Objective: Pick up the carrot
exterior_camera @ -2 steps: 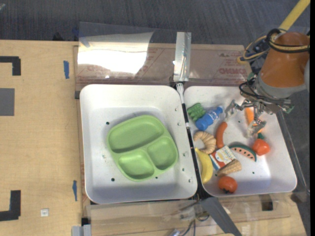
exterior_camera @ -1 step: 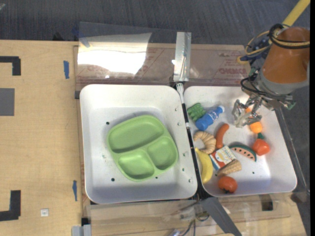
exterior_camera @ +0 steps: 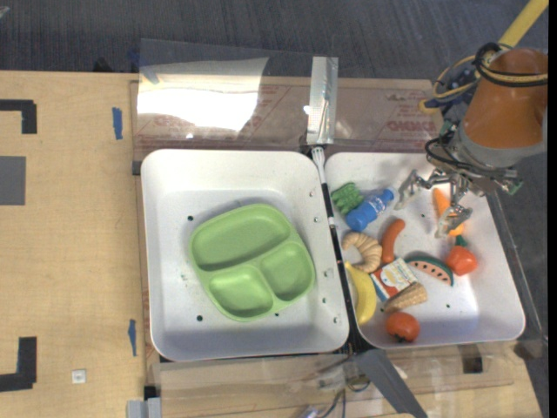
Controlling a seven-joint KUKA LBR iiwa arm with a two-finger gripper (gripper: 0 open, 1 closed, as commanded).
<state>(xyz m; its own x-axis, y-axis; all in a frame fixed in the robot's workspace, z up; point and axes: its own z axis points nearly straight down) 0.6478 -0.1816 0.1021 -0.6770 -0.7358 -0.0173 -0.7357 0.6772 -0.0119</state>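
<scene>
Your metal fingers [exterior_camera: 446,197] hang spread over the right white bin [exterior_camera: 505,307], the small orange plastic carrot [exterior_camera: 443,200] between them, its long axis running roughly up-down; nothing looks clamped yet.

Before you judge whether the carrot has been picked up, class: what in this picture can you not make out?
- Gripper: whether it grips the carrot; metal parts overlap it, too small to tell.
- Carrot: its full length, partly covered by the gripper.
- Arm: cut off by the right edge of the camera view.
- Small box: its print is too small to read.
- Tomato: partly blurred near the gripper.
</scene>
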